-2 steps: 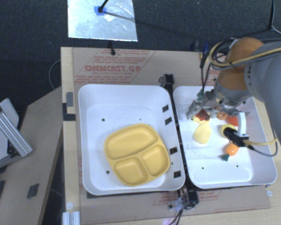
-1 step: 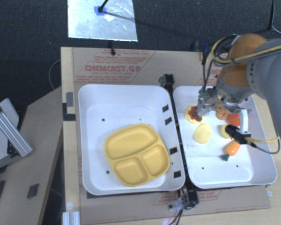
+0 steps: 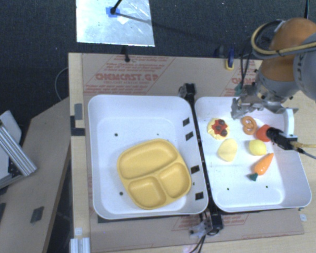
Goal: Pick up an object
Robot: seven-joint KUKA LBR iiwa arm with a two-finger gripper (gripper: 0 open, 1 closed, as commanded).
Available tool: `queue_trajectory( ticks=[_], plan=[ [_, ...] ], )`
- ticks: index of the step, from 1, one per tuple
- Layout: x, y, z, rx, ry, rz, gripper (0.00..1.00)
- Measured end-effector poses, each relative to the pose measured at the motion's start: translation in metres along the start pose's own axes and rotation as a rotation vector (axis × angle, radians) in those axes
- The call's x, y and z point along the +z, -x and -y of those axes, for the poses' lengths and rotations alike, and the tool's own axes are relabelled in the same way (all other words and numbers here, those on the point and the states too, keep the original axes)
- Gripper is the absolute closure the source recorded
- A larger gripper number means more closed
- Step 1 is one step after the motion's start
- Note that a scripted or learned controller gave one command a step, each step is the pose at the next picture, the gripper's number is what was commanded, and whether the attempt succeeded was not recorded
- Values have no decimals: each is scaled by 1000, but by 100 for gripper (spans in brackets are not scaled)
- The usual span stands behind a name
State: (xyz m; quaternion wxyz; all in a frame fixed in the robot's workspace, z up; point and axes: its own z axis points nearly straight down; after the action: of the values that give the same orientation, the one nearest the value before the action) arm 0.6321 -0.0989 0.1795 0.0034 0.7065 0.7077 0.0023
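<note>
While my arm reaches in from the right of the frame, I list what lies before me.

Item: right-hand shallow white bin, holding the candidates. A round pale pizza-like toy with red topping at upper left of that bin; a pale yellow rounded lump just below it; an orange ring-shaped pretzel toy at upper centre; a red-orange piece beside the ring; a small yellow lemon-like toy under that; an orange plastic carrot with a green tip lower right.

Item: left-hand shallow white bin, holding a yellow three-compartment plastic tray.

Item: my pincer, in the upper part of the right bin, just above the pretzel ring and near the pizza toy. Nothing shows between its fingers. Whether it is released or clenched I cannot tell; the wrist hides it.

Note on method, as I judge it: choose one piece, likely the ring directly beneath, centre over it, descend straight, and avoid nudging the red-orange neighbour touching close by. The ring lies flat and thin, so a low, square grip seems needed.
</note>
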Motion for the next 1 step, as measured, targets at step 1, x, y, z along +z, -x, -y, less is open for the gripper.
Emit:
queue_trajectory(
  ticks=[1],
  plan=[
    [-38,0,-2,-2,-2,-1,100]
  ],
)
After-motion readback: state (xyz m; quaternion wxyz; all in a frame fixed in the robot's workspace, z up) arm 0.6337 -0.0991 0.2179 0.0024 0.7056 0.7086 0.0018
